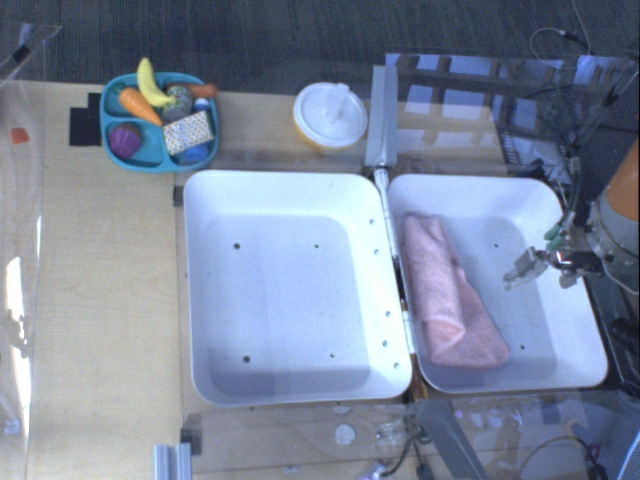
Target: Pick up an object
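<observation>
At the worktop's (90,308) near edge sit the front rims of the two shallow white bins, side by side. The left bin (285,288) has a bare floor marked by a few small dark dots. In the right bin (500,278), a rolled pink towel (450,293) lies along the left wall, running from near the far left corner down toward the near wall, its thicker end closest to the front. To the towel's right, over the right side of that bin's floor and well apart from the cloth, hangs the pincer (540,265); its two fingers are spread with nothing between them, one slanting down to the left and the other pointing toward the right wall. The grey arm behind it comes in over the bin's right rim, an orange patch showing at the view's right edge. Beyond the bins, near the worktop's far edge, a round white lid on a yellow container (330,115) stands just behind the left bin's far right corner. Farther left along that far edge rests a blue divided tray (160,120) with toy food, including a banana (150,83) and a carrot (138,105).
</observation>
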Robot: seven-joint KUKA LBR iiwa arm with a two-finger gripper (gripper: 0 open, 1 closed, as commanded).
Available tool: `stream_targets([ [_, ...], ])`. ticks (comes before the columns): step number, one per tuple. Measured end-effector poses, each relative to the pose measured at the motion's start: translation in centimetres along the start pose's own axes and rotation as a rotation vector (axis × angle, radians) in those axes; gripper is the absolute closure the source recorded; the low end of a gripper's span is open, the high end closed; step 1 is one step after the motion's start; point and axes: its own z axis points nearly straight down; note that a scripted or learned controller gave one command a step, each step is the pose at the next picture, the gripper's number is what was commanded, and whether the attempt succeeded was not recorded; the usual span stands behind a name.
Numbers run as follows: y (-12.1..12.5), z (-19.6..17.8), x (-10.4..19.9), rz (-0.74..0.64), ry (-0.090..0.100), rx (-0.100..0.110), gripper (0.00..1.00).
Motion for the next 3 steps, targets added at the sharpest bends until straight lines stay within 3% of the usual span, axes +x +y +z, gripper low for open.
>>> stream_targets([
  [1, 1.6, 11.3, 4.0, -0.182, 0.000, 0.000, 0.00],
  [2, 3.5, 13.2, 6.8, -0.211, -0.005, -0.013, 0.00],
  [3, 3.8, 12.0, 6.8, -0.212, -0.008, -0.021, 1.00],
])
